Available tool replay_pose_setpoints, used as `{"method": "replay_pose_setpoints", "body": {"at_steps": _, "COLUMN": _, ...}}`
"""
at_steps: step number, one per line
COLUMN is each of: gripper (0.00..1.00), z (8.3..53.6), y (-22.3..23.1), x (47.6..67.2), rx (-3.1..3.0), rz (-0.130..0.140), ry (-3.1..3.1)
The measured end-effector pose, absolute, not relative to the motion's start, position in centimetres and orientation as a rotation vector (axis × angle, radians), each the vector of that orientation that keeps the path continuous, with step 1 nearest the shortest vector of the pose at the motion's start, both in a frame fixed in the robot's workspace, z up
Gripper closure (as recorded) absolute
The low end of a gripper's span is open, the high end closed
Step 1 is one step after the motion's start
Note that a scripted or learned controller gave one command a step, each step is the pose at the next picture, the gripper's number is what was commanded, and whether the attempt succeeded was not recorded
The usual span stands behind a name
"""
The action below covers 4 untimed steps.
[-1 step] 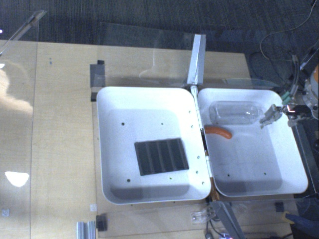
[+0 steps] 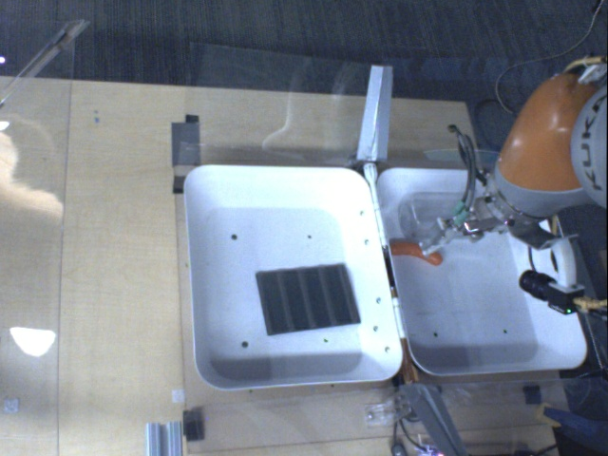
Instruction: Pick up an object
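Observation:
A small orange object [image 2: 413,251] lies in the right bin [image 2: 494,345], close to that bin's left wall. My gripper [image 2: 437,239] reaches in from the right and hangs low over the bin, its tip right at the orange object's right end. Whether it touches the object I cannot tell. A dark ribbed rectangular pad [image 2: 308,298] lies flat in the middle of the left bin [image 2: 218,255], far from the gripper.
The arm's orange band and grey wrist [image 2: 551,150] loom over the right bin's far right corner. A black cable fitting [image 2: 543,289] hangs over the right bin's right side. A metal post [image 2: 375,112] stands behind the divide between the bins.

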<state>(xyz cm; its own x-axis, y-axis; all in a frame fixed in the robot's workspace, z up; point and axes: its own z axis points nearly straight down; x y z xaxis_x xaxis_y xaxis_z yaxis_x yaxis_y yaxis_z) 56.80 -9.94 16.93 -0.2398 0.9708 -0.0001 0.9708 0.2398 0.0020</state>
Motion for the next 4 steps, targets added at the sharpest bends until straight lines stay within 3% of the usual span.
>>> {"method": "replay_pose_setpoints", "body": {"at_steps": 1, "gripper": 0.0, "z": 9.6, "y": -8.9, "x": 57.9, "rx": 1.739, "rz": 0.006, "ry": 2.61}}
{"method": "replay_pose_setpoints", "body": {"at_steps": 2, "gripper": 1.0, "z": 10.7, "y": -8.8, "x": 58.1, "rx": 1.734, "rz": 0.011, "ry": 2.608}}
{"method": "replay_pose_setpoints", "body": {"at_steps": 3, "gripper": 1.0, "z": 11.9, "y": -8.7, "x": 58.3, "rx": 1.729, "rz": 0.016, "ry": 2.605}}
{"method": "replay_pose_setpoints", "body": {"at_steps": 4, "gripper": 1.0, "z": 18.6, "y": -3.3, "x": 61.8, "rx": 1.958, "rz": 0.007, "ry": 2.45}}
